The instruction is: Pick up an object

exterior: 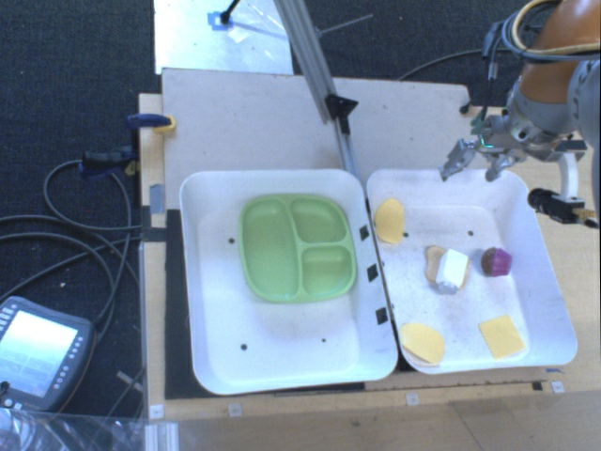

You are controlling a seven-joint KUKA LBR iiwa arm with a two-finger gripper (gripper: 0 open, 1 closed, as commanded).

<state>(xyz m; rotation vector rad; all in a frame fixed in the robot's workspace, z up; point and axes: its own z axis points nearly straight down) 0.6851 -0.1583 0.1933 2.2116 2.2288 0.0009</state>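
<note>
Bins (282, 369) number two: five small items right, one green tray (299, 248) left.

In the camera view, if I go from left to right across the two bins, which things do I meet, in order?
Green divided plate → yellow piece near the divider → yellow round piece at the front → white block → purple object.

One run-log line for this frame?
gripper: open, above right white bin's far rim, holding nothing | small purple object: in bin
</note>
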